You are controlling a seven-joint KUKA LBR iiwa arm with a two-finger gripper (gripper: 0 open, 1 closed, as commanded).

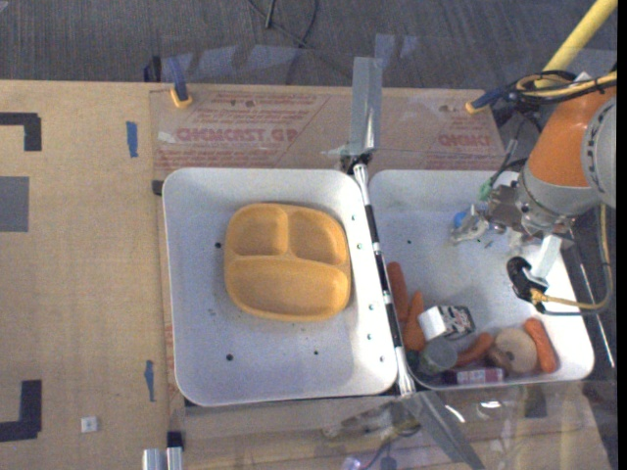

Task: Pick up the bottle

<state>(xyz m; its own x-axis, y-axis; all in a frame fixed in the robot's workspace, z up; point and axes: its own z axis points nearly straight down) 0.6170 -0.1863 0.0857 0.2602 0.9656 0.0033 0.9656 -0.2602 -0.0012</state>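
Observation:
The bottle (pixel 446 323), small with a white and black label and a dark grey end, lies among other items in the near part of the right bin (pixel 431 213). My gripper (pixel 472 227) hangs over the far right part of that bin, up and to the right of the bottle and well apart from it. Nothing shows in the gripper. The grey arm with its orange band (pixel 563 155) reaches in from the right.
Orange carrot-like pieces (pixel 397 287) (pixel 540 345), a beige round item (pixel 514 349) and a pink strip (pixel 480 375) crowd around the bottle. A yellow divided plate (pixel 287 260) lies upside down in the left bin (pixel 196 292). A metal divider (pixel 364 116) stands between the bins.

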